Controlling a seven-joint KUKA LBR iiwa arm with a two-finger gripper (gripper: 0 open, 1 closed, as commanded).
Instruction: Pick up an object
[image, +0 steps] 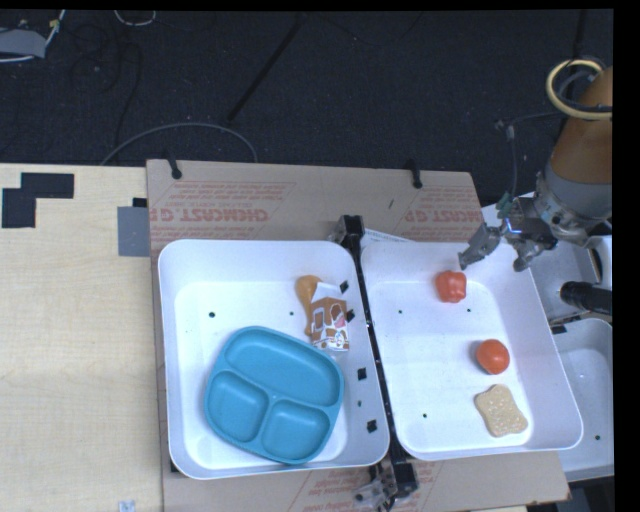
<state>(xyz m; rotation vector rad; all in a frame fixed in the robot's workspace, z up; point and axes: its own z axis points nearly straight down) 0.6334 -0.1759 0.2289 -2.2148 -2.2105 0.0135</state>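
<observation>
Nearest the gripper (497, 250), whose fingers stand apart and empty, the small red block (451, 287) looks light, rigid, best pinched across its sides.

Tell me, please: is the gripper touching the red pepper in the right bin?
Apart. In the camera view the gripper hangs over the right bin's far rim, and bare white bin floor shows between its nearest finger and the pepper.

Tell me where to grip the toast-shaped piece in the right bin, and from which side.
Grip the toast piece across its narrower width, coming straight down: it lies flat on the right bin floor, clear of the wall. The gripper hangs above the bin's far edge.
</observation>
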